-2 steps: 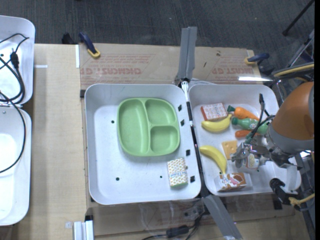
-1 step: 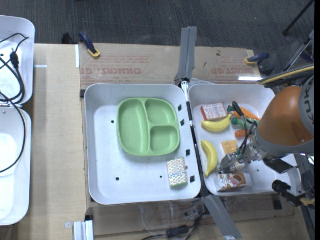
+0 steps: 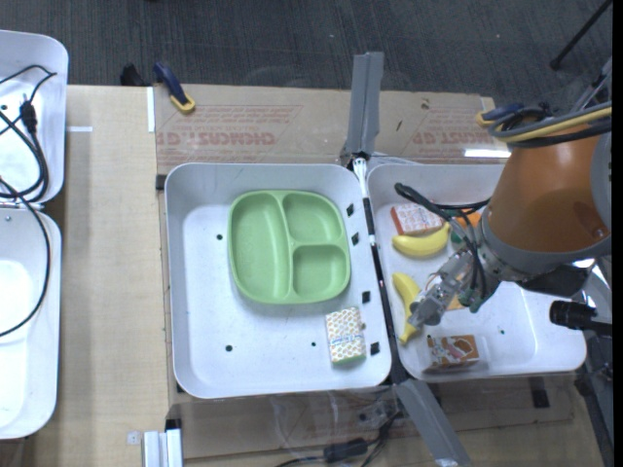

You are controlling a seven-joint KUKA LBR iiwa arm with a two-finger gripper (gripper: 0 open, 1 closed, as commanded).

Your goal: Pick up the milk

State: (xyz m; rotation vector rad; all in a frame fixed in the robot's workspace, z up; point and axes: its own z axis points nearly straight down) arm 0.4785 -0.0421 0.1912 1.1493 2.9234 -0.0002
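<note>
Arm over the right bin, milk carton lying in the left bin

The hand [image 3: 426,309] hangs low over the right bin [image 3: 545,353], just beside a banana [image 3: 404,305]; whether it is open or closed I cannot tell, and nothing shows gripped in it. The milk [image 3: 346,336], a small patterned carton, lies in the near right part of the left bin [image 3: 195,290], just near of a green divided plate [image 3: 289,246]. The right bin also carries a second banana [image 3: 421,243], a red-and-white packet [image 3: 416,219] far of it, and a brown packet [image 3: 454,351] at the near side. Both bins sit on a pale wooden bench [image 3: 107,261] with flattened cardboard [image 3: 273,129] at the far edge; beyond lies dark grey carpet [image 3: 292,27]
</note>
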